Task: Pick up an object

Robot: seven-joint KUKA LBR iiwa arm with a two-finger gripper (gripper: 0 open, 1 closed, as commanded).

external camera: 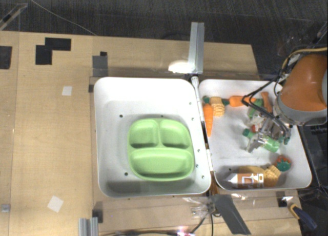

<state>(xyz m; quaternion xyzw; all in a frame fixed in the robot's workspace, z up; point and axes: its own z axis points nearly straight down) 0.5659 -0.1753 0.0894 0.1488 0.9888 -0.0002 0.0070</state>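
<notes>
My grey arm with its orange band (306, 83) reaches in from the right, and my pincer (260, 138) hangs low over the right-hand shallow white bin (228, 154), roughly at its middle and toward its right side. Whether the pincer is apart or together I cannot tell; the metal parts blur into the clutter beneath them.

Right under and just beside the pincer lies a small green toy piece (270, 145), so close that I cannot say whether we touch. Farther left, against the bin's left wall, an orange plastic carrot (208, 117) lies lengthwise, with a yellow toy corn cob (218, 106) touching its far end. A second small orange piece (236, 101) sits just to the right of the corn, on the far side of my pincer. Along the near wall rests a brown toy bottle with a white label (253, 177), and just beside its right end a little orange and green item (283, 164).

The left-hand white bin (110, 127) holds a light green divided plastic plate (161, 148), lying flat, well apart from my pincer. Both bins sit side by side on the pale wooden worktop (46, 148).
</notes>
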